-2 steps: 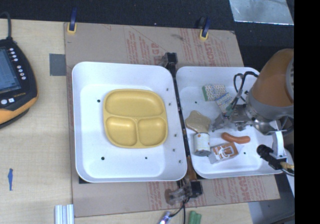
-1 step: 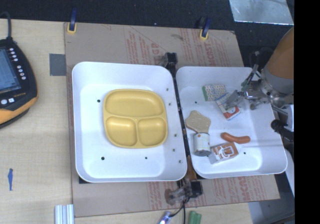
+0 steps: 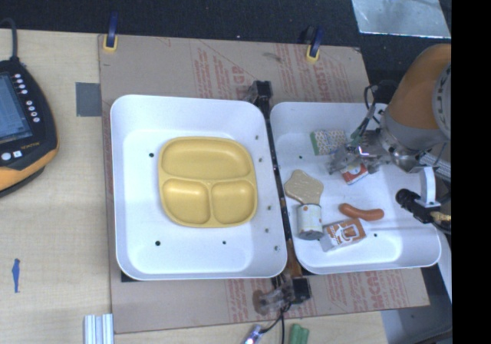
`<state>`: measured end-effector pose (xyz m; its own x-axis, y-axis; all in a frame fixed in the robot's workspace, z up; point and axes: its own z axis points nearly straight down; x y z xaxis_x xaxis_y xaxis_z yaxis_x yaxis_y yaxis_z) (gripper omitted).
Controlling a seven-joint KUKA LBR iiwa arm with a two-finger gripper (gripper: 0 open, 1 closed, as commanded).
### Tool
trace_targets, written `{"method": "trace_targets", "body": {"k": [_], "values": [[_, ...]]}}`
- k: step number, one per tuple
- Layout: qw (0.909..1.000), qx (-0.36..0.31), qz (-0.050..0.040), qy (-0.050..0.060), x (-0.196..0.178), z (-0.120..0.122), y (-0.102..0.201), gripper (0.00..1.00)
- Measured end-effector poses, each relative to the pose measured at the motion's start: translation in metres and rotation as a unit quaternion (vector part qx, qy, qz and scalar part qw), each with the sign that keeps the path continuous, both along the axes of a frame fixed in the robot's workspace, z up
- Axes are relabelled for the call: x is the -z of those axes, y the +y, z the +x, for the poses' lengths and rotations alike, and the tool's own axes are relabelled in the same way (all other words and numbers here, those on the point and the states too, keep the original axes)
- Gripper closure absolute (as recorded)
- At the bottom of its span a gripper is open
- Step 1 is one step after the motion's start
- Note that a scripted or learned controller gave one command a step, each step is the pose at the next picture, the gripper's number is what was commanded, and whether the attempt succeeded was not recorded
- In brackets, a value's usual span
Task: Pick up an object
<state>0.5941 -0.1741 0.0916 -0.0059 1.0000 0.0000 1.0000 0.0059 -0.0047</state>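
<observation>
My gripper (image 3: 349, 158) hangs low over the upper middle of the right bin (image 3: 399, 254), at the end of the grey arm with its orange band (image 3: 422, 97). A small red and white packet (image 3: 355, 175) lies just under its tip, and I cannot tell whether they touch. A green and white packet (image 3: 328, 140) lies just left of the gripper. Nearer the front are a tan bread slice (image 3: 304, 186), an orange sausage (image 3: 360, 213), a small grey can (image 3: 309, 221) and a brown and orange packet (image 3: 343, 233).
The left bin (image 3: 138, 250) holds a yellow divided plate (image 3: 207, 181). A teach pendant (image 3: 19, 124) lies at the bench's left edge. Clamps (image 3: 263, 91) sit between the bins at the back, and a black bracket (image 3: 414, 204) juts over the right bin's right side.
</observation>
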Motion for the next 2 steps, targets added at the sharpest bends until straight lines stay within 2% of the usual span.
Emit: {"method": "trace_targets", "body": {"k": [1, 2], "values": [[1.0000, -0.001, -0.0001, 0.001, -0.010, 0.000, -0.001, 1.00], [1.0000, 0.000, 0.0000, 0.000, -0.001, 0.016, 0.055, 1.00]]}}
